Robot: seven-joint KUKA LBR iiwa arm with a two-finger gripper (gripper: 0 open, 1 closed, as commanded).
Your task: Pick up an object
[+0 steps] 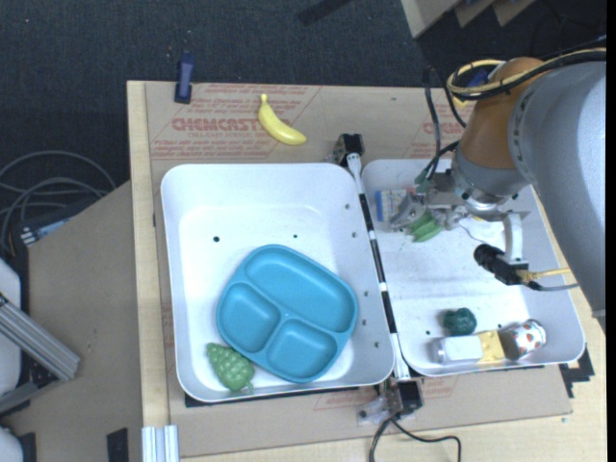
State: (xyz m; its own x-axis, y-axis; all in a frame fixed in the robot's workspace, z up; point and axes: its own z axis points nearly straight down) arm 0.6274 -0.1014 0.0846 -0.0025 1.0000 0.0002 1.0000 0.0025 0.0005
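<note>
Gripper (421, 221) low over the right bin's (423, 296) far left corner.
Whether its fingers are wide or narrow cannot be told; a green object (423, 227) sits there.

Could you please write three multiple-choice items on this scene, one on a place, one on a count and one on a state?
1. Where does the banana lie?
A. In the left bin
B. On the bench behind the bins
C. On the blue tray

2. How many compartments has the blue divided tray?
A. Two
B. Three
C. Five

3. How does the blue divided tray lie?
A. Flat, open side up
B. Upside down
C. Propped on edge

Answers: 1 B, the banana rests on the bench past the left bin. 2 B, three hollows show. 3 A, its hollows face the camera.
</note>
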